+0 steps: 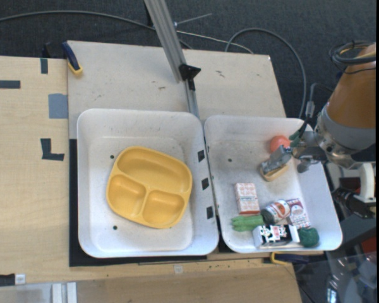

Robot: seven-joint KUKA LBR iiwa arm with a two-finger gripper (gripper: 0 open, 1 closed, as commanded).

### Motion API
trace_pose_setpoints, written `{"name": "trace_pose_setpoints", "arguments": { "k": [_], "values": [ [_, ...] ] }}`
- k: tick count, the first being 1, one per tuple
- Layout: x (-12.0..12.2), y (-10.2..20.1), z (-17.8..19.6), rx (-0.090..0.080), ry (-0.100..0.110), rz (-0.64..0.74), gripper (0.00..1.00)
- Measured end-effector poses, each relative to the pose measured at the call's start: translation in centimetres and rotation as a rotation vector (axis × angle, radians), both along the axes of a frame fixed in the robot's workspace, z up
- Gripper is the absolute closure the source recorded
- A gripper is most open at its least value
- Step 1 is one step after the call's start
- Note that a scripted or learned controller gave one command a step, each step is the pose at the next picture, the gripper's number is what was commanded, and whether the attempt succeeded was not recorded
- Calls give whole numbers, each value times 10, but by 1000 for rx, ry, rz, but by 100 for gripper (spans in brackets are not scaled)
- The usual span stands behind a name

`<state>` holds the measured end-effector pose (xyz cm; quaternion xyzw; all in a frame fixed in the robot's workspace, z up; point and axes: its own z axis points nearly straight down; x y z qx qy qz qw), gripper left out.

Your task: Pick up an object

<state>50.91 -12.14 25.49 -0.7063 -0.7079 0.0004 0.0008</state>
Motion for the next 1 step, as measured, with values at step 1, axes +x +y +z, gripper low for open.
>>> {"name": "trace_pose_setpoints", "arguments": {
  "k": [1],
  "values": [
    [0,0,0,0,0,0,0]
  ]
}}
